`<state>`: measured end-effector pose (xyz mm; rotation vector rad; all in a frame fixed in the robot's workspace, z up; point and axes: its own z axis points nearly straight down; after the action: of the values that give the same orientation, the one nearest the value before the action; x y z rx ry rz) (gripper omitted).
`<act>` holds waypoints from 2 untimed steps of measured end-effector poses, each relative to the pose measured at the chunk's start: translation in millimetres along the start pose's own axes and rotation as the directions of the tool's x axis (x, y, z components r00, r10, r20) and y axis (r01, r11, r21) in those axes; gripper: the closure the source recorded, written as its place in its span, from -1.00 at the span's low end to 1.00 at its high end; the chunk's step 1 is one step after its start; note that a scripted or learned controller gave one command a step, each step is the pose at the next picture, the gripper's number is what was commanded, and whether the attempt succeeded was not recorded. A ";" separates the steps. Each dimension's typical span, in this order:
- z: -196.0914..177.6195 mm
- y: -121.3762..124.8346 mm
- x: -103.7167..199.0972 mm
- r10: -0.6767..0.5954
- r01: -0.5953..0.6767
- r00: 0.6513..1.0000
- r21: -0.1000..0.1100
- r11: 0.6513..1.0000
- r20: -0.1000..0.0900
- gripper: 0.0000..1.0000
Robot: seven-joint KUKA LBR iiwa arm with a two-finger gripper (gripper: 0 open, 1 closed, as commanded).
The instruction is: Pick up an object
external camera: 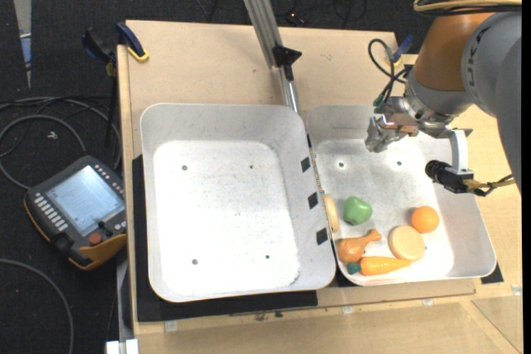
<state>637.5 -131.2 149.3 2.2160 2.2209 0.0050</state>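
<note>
We see the gripper (380, 137) hovering over the right bin (465, 265), well apart from the green pepper (358, 210) and orange (425, 219); whether it is open, we cannot tell.

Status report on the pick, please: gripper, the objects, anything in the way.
Gripper up over the right bin's far end, nothing between its fingers. Green toy, orange ball, carrot clustered at the near end, untouched. Path to them looks open.
</note>
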 end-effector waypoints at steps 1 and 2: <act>-49.4 9.6 6.0 -0.002 0.002 1.000 -0.002 1.000 0.000 1.00; -113.5 15.0 4.1 -0.002 0.002 1.000 -0.003 1.000 0.001 1.00</act>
<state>651.9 -127.0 262.8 2.2119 2.2202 0.0072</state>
